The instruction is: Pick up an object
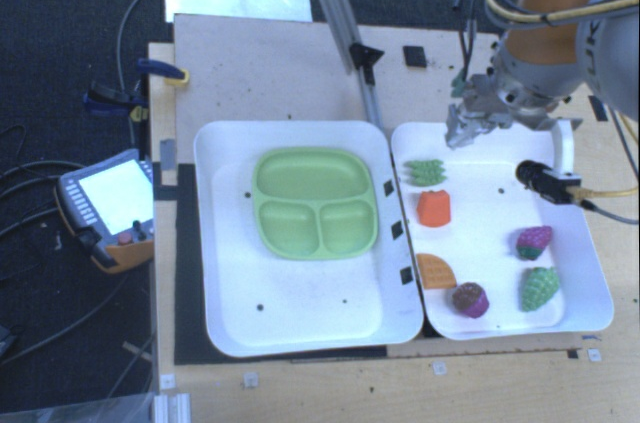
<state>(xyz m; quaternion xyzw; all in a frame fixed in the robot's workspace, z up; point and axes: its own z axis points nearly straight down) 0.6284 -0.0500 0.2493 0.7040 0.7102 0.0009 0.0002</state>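
Note:
The right bin (580, 211) holds several toy foods: a green pea pod (424, 173) near its far left corner, an orange block (433, 208) just below it, an orange wedge (434, 270), a dark purple round piece (469, 299), a green grape bunch (538, 288) and a purple grape bunch (534, 242). My gripper (462, 127) hangs over the bin's far edge, up and right of the pea pod, with nothing seen in it.
In the left bin (225, 311) lies a green divided plate (316, 202). A metal pole (335, 1) slants across the board behind the bins. A black camera piece (545, 179) with a cable juts over the right bin. A teach pendant (110, 208) rests at the left.

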